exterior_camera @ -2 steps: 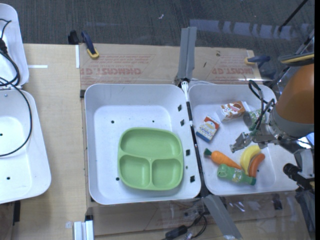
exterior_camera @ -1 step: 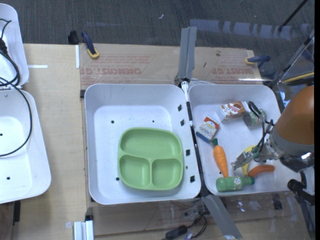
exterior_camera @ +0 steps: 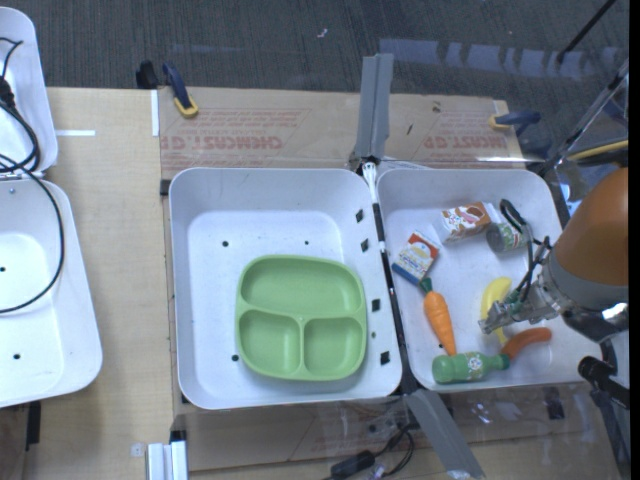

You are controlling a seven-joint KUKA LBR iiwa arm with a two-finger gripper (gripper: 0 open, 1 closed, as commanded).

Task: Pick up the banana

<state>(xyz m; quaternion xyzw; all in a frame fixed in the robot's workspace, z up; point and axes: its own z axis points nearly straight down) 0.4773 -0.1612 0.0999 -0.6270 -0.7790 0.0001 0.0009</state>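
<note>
The banana (exterior_camera: 496, 294) is a small yellow piece lying in the right bin (exterior_camera: 400, 200), just right of an orange carrot (exterior_camera: 438, 321). My gripper (exterior_camera: 507, 313) reaches in from the right and sits low over the banana's near end, partly covering it. The arm's orange band (exterior_camera: 600, 233) rises behind it at the frame's right edge. Whether anything is gripped is hidden from this angle.
Around the banana lie a green bottle (exterior_camera: 469, 367), a red-orange sausage-shaped toy (exterior_camera: 527, 339), a small carton (exterior_camera: 415, 258), a snack packet (exterior_camera: 464, 220) and a can (exterior_camera: 508, 234). The left bin (exterior_camera: 200, 268) holds a green divided plate (exterior_camera: 301, 317).
</note>
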